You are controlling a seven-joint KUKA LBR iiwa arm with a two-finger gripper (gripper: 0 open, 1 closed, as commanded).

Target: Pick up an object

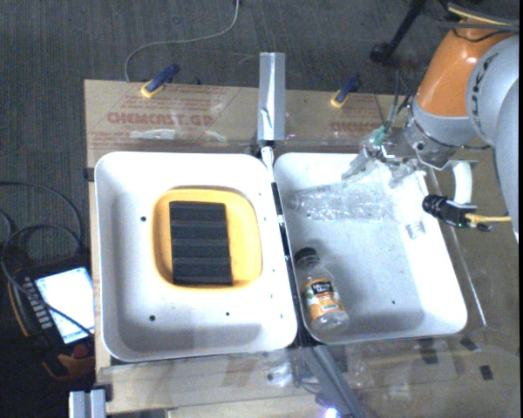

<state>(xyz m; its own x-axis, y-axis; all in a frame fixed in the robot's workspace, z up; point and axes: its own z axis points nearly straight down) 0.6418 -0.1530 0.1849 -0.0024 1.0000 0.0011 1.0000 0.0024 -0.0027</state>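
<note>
The arm (pixel 471 77) reaches in from the upper right of the frame, its gripper (pixel 385 157) low over the right bin's (pixel 436 312) upper edge; how far it is open cannot be told. The left bin (pixel 122 320) holds one yellow-rimmed black tray (pixel 206 238). Right bin: one crumpled clear wrapper (pixel 340 203), one small bottle (pixel 319 291) near its lower left.

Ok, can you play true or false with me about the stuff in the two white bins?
1. A yellow tray with a black ridged block lies in the left bin. True.
2. The small bottle stands upright in the left bin. False: it lies on its side in the right bin.
3. A crinkly clear plastic bag lies in the right bin. True.
4. The gripper hangs over the left bin. False: it is at the right bin's far edge.
</note>
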